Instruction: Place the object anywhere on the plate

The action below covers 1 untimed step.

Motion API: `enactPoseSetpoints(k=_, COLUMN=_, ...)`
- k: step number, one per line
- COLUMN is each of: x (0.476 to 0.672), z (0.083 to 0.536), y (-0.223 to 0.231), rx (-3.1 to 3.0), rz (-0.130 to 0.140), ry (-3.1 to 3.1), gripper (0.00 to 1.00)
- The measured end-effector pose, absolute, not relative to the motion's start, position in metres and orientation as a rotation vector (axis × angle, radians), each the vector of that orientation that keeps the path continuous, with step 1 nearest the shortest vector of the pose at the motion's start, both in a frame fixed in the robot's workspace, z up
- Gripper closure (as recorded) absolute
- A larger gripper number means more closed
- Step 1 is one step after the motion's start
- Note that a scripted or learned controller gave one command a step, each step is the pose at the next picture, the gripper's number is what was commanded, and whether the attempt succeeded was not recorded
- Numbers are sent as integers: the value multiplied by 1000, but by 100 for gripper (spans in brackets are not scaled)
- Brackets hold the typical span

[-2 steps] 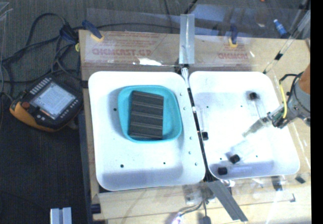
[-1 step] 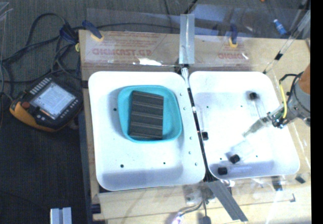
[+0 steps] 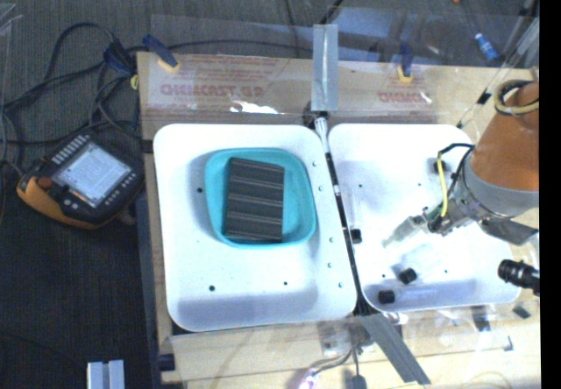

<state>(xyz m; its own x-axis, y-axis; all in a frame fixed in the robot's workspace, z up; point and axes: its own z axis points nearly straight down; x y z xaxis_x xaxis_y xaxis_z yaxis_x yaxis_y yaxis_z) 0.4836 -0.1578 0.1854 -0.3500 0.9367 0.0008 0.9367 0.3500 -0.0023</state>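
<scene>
The dark ridged block already lies flat on the teal plate in the left bin. The gripper sits over the right bin; best to leave the block undisturbed.

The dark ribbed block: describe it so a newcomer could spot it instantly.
Find the left white bin. A teal square plate sits in it, and the dark grey ribbed rectangular block lies on that plate, the only dark, grooved slab there.
</scene>
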Motion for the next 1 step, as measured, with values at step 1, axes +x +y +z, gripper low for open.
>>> enactPoseSetpoints(k=1, x=484, z=198, y=-221, rx=-1382, rz=3, ry=-2822, gripper=0)
